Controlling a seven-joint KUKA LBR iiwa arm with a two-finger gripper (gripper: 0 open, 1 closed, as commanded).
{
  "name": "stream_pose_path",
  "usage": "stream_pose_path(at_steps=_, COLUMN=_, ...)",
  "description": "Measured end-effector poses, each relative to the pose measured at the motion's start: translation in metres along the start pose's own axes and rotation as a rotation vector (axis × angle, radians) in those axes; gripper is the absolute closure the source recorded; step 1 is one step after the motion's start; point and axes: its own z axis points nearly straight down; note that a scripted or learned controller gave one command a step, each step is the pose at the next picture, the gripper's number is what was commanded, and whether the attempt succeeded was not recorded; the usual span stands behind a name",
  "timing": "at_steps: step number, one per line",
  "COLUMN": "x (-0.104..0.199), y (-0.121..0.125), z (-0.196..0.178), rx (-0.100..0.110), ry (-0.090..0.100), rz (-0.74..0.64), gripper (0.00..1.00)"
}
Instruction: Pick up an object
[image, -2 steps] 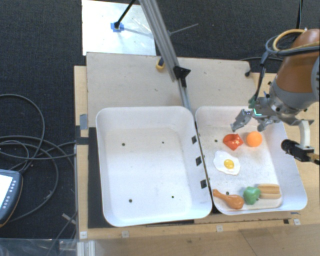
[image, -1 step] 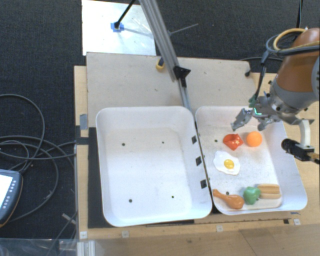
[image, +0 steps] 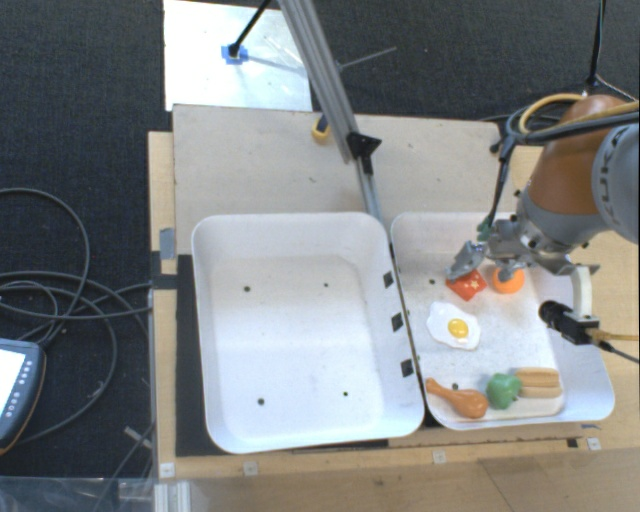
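The step in hand is judged to be the approach: the grey two-finger gripper (image: 478, 262) is seen low over the far part of the right-hand shallow white bin (image: 590, 395), directly above a small red block-shaped toy (image: 466, 287), with a round orange toy fruit (image: 508, 280) just to its right. Whether the gripper is open or closed cannot be told, and nothing can be seen held in it. If the red block is the target, a short straight descent and a clean closure around it are called for, and the orange fruit beside it could be nudged or caught instead. Nearer in the same bin, a plastic fried egg (image: 454, 327) lies just near of the block, and along the near wall a brown toy drumstick (image: 458, 397), a green toy vegetable (image: 503, 389) and a tan hot-dog bun (image: 538, 382) are ranged left to right. The left-hand white bin (image: 300, 330) is seen bare.
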Motion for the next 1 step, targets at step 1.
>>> stream_pose_path(at_steps=1, x=0.0008, y=0.0006, z=0.0417, rx=0.0, ry=0.0, rz=0.0, gripper=0.0)
